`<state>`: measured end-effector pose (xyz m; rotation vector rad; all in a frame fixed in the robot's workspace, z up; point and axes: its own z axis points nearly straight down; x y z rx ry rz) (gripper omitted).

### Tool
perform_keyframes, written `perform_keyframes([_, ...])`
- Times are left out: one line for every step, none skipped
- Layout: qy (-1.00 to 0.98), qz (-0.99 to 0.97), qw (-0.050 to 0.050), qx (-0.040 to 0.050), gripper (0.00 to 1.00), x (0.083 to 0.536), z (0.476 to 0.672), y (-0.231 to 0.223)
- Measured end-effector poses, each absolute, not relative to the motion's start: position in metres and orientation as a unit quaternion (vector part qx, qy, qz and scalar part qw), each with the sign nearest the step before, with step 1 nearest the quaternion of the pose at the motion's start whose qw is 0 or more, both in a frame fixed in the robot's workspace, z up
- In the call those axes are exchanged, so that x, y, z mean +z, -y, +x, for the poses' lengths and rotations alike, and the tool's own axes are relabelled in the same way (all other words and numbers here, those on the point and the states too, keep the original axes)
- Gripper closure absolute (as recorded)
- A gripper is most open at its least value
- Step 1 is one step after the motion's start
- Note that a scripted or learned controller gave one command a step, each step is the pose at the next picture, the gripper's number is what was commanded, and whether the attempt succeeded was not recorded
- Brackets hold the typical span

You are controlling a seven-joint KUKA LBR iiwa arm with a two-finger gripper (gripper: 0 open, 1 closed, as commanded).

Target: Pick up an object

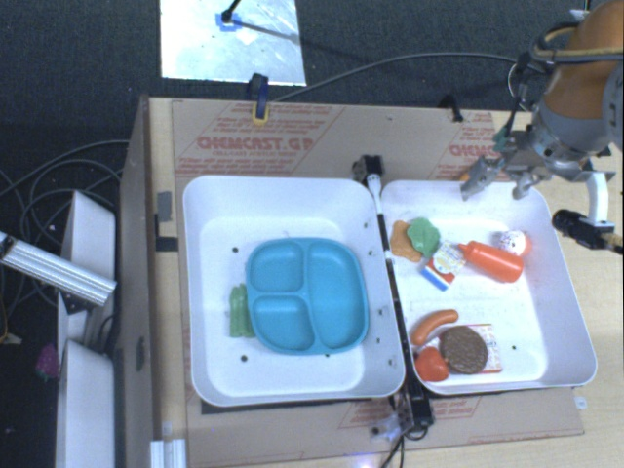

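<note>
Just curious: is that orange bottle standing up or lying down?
Lying down. The orange bottle rests on its side on the right bin's floor, its cap end pointing left.

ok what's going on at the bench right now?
The arm's gripper hangs over the back edge of the right bin, its fingers spread, with nothing between them. That bin holds toy food: an orange bottle, a sausage, a brown patty, a tomato and a green piece. The left bin holds a blue divided plate with a small green object beside it. Nothing is picked yet.
</note>
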<state>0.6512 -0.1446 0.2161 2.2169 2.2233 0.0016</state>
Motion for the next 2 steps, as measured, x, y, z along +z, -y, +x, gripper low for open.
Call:
perform_keyframes([-0.708, 0.707, 0.001, 0.0007, 0.0, 0.101, 0.616, 0.155])
perform_keyframes([-0.707, 0.707, 0.01, 0.0075, 0.0, 0.093, 0.582, 0.159])
